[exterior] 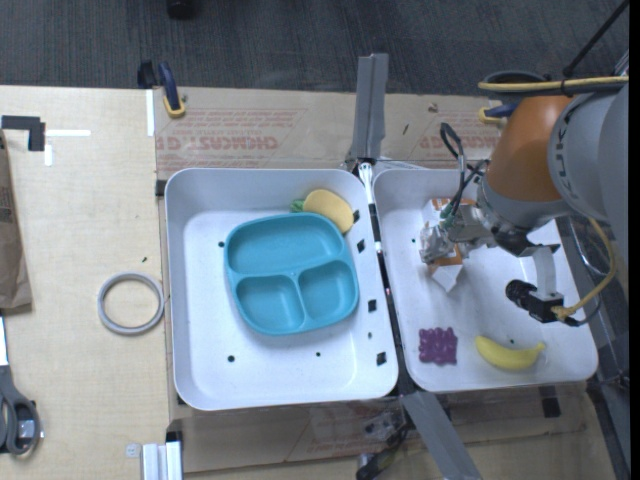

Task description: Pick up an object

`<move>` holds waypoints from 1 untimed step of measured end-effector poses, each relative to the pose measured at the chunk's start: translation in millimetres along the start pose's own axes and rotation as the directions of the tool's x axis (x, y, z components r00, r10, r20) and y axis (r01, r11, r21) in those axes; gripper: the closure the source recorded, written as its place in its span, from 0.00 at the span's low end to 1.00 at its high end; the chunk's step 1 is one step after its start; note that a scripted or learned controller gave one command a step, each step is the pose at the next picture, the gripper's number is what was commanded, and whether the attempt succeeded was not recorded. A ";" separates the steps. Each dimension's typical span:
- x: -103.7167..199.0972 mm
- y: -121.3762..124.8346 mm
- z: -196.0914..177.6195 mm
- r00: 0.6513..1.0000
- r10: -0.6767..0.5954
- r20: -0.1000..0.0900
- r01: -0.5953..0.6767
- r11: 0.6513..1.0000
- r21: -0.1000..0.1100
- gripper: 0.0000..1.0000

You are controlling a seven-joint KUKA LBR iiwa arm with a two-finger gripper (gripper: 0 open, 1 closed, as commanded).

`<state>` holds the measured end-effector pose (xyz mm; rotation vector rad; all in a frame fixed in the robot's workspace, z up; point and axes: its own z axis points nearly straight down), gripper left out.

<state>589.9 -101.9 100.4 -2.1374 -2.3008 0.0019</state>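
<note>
In right white bin [570,368]: jaws [440,251] low over orange-and-white packet [447,265], grip state cannot tell | yellow banana [508,353] beside purple grape cluster [437,345], near front wall | left bin [190,298]: blue divided tray [290,273].

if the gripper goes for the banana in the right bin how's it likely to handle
The banana looks smooth and glossy, so it may slip between fingers. Its curved shape suggests it could pivot or rock if pushed. It appears to be a light toy, likely stiff.

Scissors [18,420] cut by the left edge — tool [442,249] fingers too cluttered to read.
</note>
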 end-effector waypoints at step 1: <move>-33.9 2.1 -91.4 1.000 0.026 0.002 -0.026 1.000 -0.001 1.00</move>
